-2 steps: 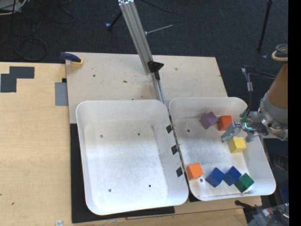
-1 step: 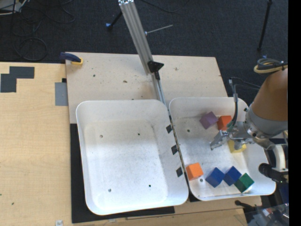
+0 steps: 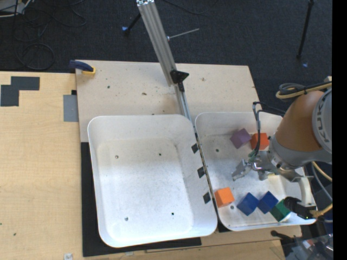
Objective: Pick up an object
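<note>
My gripper hangs low over the middle of the right bin, reaching in from the right; its fingers stand open with nothing between them. A purple block and a red-orange block lie just beyond it towards the bin's far side. An orange block sits near the bin's front left. Two blue blocks and a green block lie along the front edge, below the gripper.
The left bin lies beside the right one, joined by black clips on the shared rim. A slanted aluminium post rises behind the bins. Cables hang by the arm at the right.
</note>
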`<action>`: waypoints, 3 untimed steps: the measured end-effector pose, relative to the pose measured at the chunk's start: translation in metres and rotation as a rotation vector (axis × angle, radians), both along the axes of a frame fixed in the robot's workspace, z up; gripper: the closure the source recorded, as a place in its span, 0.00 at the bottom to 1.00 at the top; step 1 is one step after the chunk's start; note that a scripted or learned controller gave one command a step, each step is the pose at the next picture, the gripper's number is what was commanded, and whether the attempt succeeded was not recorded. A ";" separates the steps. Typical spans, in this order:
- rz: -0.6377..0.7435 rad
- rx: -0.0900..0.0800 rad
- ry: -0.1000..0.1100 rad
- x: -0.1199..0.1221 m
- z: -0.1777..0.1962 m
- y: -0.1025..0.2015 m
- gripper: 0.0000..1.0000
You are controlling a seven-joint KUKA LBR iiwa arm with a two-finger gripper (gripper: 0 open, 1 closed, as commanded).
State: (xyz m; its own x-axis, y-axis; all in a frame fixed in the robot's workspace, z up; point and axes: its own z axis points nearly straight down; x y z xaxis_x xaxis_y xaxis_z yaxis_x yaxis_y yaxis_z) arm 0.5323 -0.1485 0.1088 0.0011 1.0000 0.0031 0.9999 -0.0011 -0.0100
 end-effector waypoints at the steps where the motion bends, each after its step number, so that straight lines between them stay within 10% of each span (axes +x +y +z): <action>1: -0.002 -0.002 -0.007 0.000 -0.017 0.000 0.00; 2: -0.008 0.000 -0.006 0.000 -0.007 -0.001 1.00; 3: 0.002 -0.003 -0.013 -0.002 0.054 0.005 1.00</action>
